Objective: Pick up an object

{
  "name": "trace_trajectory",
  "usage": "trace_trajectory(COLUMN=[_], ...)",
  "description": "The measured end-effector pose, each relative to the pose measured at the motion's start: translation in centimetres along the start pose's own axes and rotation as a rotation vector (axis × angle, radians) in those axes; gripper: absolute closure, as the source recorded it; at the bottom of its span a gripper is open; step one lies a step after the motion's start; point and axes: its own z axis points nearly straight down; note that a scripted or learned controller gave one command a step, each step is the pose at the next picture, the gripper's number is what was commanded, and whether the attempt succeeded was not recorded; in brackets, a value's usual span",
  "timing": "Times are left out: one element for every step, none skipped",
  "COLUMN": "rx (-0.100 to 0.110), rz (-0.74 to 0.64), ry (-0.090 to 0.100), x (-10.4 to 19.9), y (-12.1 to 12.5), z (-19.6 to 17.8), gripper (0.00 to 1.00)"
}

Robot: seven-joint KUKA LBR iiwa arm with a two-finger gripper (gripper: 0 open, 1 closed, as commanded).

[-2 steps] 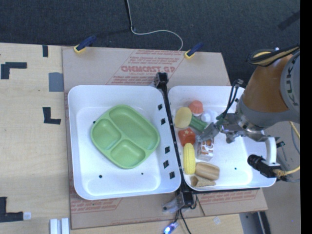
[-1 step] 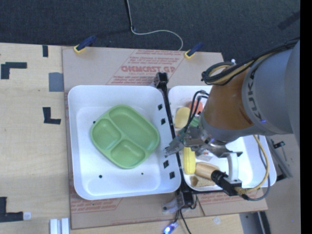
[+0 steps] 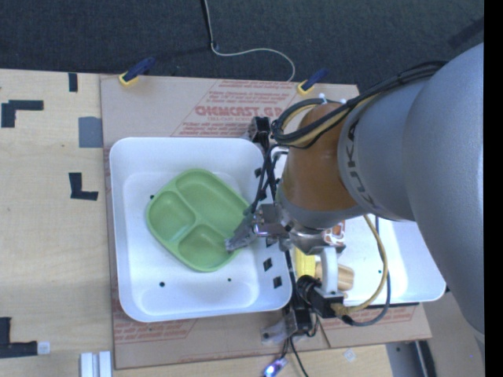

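1. Green plastic: a green plate [image 3: 198, 218] with three dips in it lies flat in the left bin [image 3: 126, 210], a bit nearer the bin's far edge than its near edge.
2. The left bin is white and shallow. It sits on a brown cardboard sheet [image 3: 228, 108] with red letters, on top of the bench.
3. The big grey arm [image 3: 424, 148] comes in from the right side. It has an orange band [image 3: 314, 163] above the wrist.
4. The gripper [image 3: 240, 240] hangs low over the right edge of the plate, near the right wall of the left bin. Its tip looks like it touches the plate's rim.
5. I cannot tell if the gripper is squeezed or let go, and I cannot tell if it has hold of the plate.
6. The right bin [image 3: 409, 281] is mostly hidden under the arm. Something small and yellow [image 3: 308, 267] and tan peeks out near its left edge.
7. Two clips, yellow and blue [image 3: 135, 71], hold the cardboard at its far edge.
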Motion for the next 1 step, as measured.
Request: trace_trajectory(rx=[0.008], rz=[0.006], ry=[-0.005], x=[-0.49], y=[-0.02], z=[-0.66], gripper=[1.00])
